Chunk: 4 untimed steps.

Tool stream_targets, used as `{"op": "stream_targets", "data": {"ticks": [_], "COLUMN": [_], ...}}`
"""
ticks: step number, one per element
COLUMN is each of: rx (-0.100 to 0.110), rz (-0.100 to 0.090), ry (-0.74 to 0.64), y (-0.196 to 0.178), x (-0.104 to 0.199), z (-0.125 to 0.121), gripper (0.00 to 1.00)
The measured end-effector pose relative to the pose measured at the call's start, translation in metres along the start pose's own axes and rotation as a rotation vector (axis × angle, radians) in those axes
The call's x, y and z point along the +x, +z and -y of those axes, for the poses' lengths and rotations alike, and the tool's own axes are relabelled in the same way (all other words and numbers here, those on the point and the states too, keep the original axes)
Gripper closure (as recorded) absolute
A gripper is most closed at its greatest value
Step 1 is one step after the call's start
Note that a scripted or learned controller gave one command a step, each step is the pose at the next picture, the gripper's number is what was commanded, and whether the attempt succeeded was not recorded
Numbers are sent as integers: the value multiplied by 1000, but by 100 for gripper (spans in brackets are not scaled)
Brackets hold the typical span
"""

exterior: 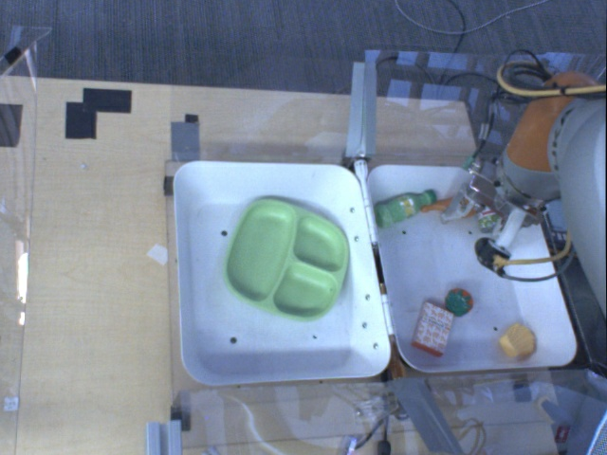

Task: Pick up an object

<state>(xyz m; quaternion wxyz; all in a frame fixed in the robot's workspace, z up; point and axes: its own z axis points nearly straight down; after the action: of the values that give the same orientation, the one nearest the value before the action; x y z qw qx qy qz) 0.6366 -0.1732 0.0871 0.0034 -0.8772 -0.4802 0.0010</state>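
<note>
The right bin (432, 273) holds several small objects. A green bottle (403, 207) lies on its side at the bin's far left, with a small orange piece (438, 205) just right of its cap. A round green and red item (459, 300), a red and white box (433, 328) and a yellow block (517, 341) lie along the near side. My gripper (472, 201) is low at the bin's far right, just right of the orange piece. A small green and red thing (489, 219) sits partly hidden beside it.
The left bin (204, 339) holds a green divided plate (286, 258). A metal divider (358, 121) runs between the bins at the back. A black cable loop (517, 263) hangs from the wrist over the right bin. The arm covers the right bin's far right corner.
</note>
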Motion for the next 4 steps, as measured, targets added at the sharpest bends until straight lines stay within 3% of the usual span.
{"op": "stream_targets", "data": {"ticks": [1,2,3,4], "rx": [35,4,28,-13], "rz": [17,3,21,-10], "ry": [264,254,262,793], "y": [0,-14,-11,-1], "x": [21,27,17,2], "z": [-16,-21,-18,50], "gripper": [0,100,0,0]}}
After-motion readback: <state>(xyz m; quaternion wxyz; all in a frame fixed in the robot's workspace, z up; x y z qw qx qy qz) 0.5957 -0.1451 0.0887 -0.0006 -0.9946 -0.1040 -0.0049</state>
